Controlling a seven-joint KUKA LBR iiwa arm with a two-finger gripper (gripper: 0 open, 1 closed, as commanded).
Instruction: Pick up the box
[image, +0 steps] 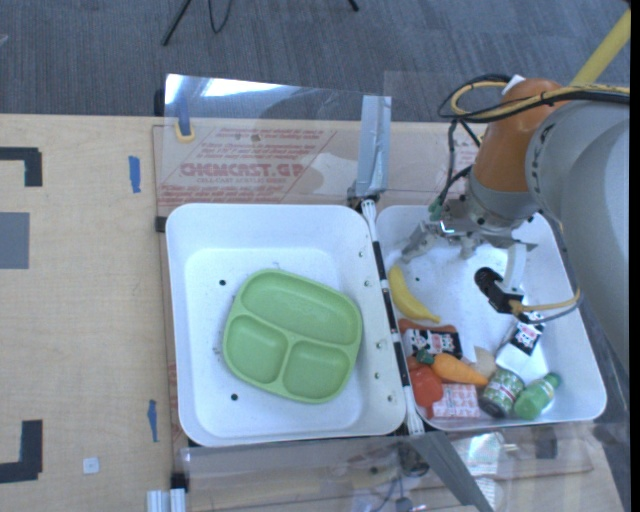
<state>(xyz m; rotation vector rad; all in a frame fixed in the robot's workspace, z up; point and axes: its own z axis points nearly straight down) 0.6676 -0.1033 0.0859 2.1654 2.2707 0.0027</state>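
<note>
Finding the gripper (468, 240) hanging over the far part of the right bin (585, 375), well apart from the box (432, 343); not managing to tell whether spread or pressed together. Seeing the box lying flat by the bin's left wall, toward the near end. Noticing a carrot (461, 370) lying across it and a red vegetable (422, 386) touching it on the left side. Spotting a banana (408, 298) just beyond it, a green can (501, 392) and a green bottle (538, 395) crowding in at the right, a green divided plate (291, 335) sitting in the left bin (190, 300).
</note>
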